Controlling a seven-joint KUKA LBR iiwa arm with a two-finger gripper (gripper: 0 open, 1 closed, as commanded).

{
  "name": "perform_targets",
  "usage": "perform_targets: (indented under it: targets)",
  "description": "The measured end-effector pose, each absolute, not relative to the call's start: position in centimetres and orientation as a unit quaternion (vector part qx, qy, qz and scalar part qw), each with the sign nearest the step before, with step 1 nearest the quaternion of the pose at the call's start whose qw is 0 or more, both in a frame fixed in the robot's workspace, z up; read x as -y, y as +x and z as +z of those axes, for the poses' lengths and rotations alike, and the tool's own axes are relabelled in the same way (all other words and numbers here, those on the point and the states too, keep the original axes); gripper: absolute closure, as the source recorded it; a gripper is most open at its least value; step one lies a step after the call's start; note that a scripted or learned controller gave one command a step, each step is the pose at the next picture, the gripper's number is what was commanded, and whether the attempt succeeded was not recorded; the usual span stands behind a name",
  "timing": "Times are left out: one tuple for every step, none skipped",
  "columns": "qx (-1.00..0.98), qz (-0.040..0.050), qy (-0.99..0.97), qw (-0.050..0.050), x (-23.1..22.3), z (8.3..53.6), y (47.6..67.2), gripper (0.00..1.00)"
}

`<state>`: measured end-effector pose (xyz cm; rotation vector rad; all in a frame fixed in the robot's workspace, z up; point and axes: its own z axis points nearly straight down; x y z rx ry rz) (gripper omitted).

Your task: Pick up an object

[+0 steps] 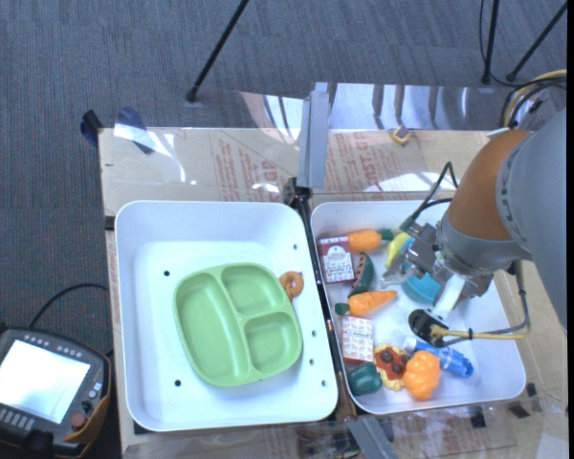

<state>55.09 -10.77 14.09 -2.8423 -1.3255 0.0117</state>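
Grey carpet, tripod legs behind, and a bench carrying two white bins. The left bin point(143, 247) holds a green divided plate point(237, 323) with a small doughnut point(291, 282) just beside its rim. The arm's gripper point(423, 273) sits low in the right bin point(502, 371), among toy food, near a carrot point(371, 302) and a pumpkin point(422, 375). Whether it's apart or clamped on anything, I can't tell.

The scene is evenly and brightly lit from above, and only soft, short shadows are cast beneath the green tray point(237, 325) in the left bin point(143, 247). Strong glare is seen on the reflective strip point(402, 108) behind the bins and on the clear film over the cardboard point(210, 161). Focus is moderately soft throughout, and fine detail on the small items is lost.
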Motion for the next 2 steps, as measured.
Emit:
perform_targets:
  targets:
    - [0.370, 0.0050, -0.929, 0.003, 9.2, 10.1, 59.1, 0.00]
    - [0.346, 0.0127, -0.938, 0.014, 9.7, 11.4, 62.0, 0.00]
